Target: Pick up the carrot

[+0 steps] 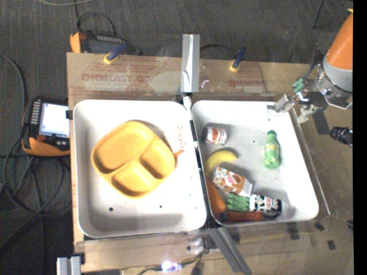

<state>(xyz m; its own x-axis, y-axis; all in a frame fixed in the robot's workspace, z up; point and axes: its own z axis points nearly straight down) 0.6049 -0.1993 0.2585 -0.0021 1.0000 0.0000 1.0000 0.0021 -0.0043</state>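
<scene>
Fingers of our gripper (291,103) hang over the upper right corner of the right bin (304,153), and we cannot tell whether they are spread or closed, since they are small and blurred against the rim. We see nothing between them. Our arm (342,50), grey with its orange band, comes in from the right, above the bin's far corner. We find the carrot (216,200) at the lower left of the right bin, lying close along the left wall, partly under a small juice carton (232,181). A yellow banana (220,158) sits just above the carton, a red can (216,135) above that, and a green bottle (271,149) stands well apart toward the right. In the left bin (86,211) we see a yellow divided plate (133,157).
</scene>
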